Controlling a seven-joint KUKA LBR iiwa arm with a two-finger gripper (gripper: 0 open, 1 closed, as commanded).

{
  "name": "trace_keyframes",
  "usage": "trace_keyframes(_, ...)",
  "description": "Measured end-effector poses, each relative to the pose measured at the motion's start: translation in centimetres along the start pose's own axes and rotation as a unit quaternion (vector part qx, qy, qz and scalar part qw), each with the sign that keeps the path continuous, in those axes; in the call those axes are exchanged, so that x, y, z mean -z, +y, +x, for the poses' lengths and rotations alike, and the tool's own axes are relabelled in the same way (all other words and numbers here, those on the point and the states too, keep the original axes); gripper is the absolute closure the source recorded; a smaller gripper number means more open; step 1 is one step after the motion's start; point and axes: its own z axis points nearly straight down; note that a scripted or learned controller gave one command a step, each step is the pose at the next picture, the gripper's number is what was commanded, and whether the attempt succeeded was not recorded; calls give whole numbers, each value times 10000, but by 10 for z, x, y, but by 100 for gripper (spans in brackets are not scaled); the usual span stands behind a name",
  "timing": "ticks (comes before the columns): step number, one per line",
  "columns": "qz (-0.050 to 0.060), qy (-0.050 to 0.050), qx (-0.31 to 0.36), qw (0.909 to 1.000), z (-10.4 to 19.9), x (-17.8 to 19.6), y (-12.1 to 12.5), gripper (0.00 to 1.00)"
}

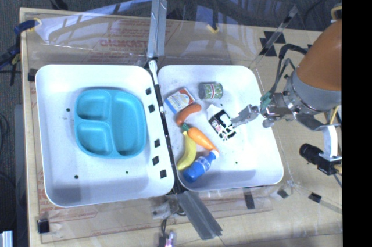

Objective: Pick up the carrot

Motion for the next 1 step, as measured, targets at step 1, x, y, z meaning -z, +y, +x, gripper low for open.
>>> trace_keyframes(1, 5, 1, 504, 9987, 56, -99, 29, 0)
